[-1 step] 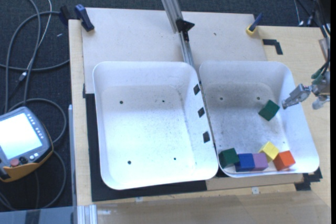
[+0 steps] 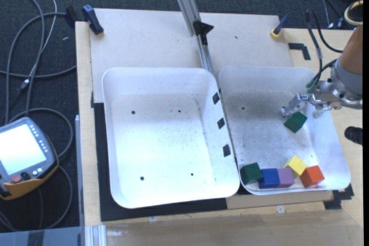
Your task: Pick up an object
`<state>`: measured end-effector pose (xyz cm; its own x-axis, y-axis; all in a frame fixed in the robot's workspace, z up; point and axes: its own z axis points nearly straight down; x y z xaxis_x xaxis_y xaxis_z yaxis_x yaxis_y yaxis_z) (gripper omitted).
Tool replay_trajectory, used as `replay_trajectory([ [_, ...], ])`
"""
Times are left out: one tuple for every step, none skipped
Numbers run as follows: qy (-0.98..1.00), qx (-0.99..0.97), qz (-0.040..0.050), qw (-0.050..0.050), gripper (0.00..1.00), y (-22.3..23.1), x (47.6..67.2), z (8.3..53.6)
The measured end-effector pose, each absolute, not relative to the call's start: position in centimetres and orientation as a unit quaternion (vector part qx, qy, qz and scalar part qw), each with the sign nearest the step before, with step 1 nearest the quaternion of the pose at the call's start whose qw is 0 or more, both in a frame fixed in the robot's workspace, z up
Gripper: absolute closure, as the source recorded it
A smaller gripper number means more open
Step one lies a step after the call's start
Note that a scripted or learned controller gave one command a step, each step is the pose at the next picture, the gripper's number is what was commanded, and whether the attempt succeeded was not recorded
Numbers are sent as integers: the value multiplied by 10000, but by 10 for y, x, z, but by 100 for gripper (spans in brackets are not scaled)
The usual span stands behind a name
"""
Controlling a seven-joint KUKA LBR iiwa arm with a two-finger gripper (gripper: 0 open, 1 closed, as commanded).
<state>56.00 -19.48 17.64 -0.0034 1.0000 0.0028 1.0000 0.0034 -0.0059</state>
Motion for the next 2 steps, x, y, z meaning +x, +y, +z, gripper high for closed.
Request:
replay_trajectory([
  [-7068, -7074, 20, 41, 0, -214, 564, 95],
  [-7087, -7055, -19, -35, 0, -217, 659, 101],
])
